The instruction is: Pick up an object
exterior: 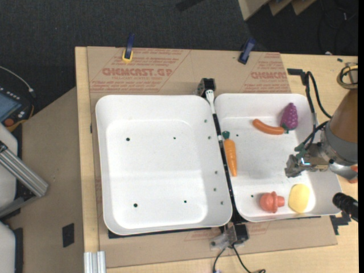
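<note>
The grey arm with the orange band is reaching in from the right, and its two-finger gripper [297, 166] is hanging low over the right shallow white plastic bin [250, 206], near that bin's right side. Whether its pincer is open or closed cannot be told at this slant, and nothing is showing between it.

5 toy foods are lying in the right bin. The round yellow plastic lemon [300, 198] is sitting just below the gripper, close to the bin's near right corner. The red plastic toy with a knob on its side [271, 202] is resting just left of the lemon. The orange plastic carrot with a green top [229, 155] is lying lengthwise against the bin's left wall. The orange-red curved sausage [268, 127] is lying toward the far side, with the purple bunch of plastic grapes [289, 116] touching its right end.

The left shallow white plastic bin [108, 152] is sitting beside it on the brown cardboard sheet [170, 67], which 2 blue clamps [129, 48] are pinning at the far edge.
</note>
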Controlling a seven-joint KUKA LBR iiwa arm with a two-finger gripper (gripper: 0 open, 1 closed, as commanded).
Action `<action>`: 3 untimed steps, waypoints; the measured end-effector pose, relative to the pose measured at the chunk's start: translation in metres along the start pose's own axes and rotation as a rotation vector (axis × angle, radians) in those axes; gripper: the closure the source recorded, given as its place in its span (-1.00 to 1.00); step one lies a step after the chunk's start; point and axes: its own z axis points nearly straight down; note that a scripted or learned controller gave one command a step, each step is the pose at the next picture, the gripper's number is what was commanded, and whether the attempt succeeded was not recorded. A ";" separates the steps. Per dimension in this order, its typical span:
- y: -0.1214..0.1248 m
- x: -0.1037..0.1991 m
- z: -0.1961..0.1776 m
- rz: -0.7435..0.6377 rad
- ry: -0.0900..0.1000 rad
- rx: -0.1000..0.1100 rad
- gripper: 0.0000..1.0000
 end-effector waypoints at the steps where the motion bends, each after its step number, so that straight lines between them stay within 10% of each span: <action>1: 0.004 -0.005 -0.051 -0.004 -0.007 -0.017 -1.00; 3: 0.003 -0.080 -0.161 -0.002 -0.009 -0.018 -1.00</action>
